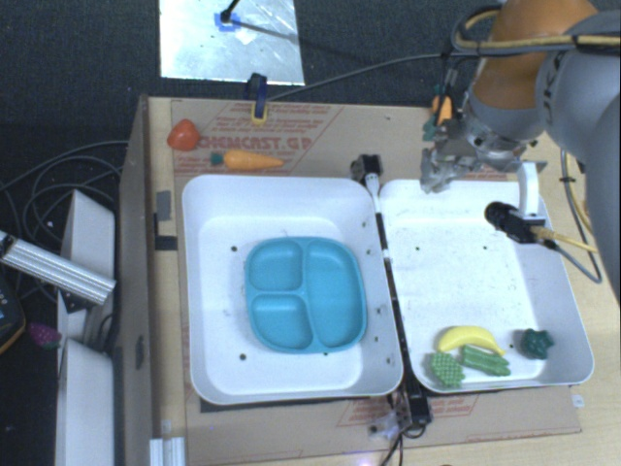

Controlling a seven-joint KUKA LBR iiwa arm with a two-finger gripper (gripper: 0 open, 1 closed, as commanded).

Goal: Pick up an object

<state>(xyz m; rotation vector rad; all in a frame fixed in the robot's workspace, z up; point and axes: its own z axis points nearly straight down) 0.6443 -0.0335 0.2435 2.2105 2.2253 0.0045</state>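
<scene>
Red printing runs across the brown cardboard sheet (pixel 291 134) under the bins, near the top centre of the frame; its largest line looks like "CHEMCAST GP", though a carrot toy (pixel 245 160) lies over its lower edge and the smaller lines are too faint to read. An orange-red tomato toy (pixel 183 135) sits just left of the carrot, on the cardboard outside the bins.

The left bin (pixel 209 221) holds a blue divided plate (pixel 305 294) lying flat near its middle. The right bin (pixel 543 289) carries the pickable things clustered in the lower right of the frame: a yellow banana (pixel 469 338), a green pod-like vegetable (pixel 484 361) touching it from below, a knobbly light-green piece (pixel 445 368) at the bin's near edge, and a dark green broccoli-like lump (pixel 535 342) a little apart to the right.

The hand (pixel 444 168) hangs over the far left corner of the right bin, well apart from those toys. Its tips blur into grey metal, so I cannot tell how they stand. The arm's orange band (pixel 529 27) is cut by the frame's top edge. The desk beneath is mostly covered.
</scene>
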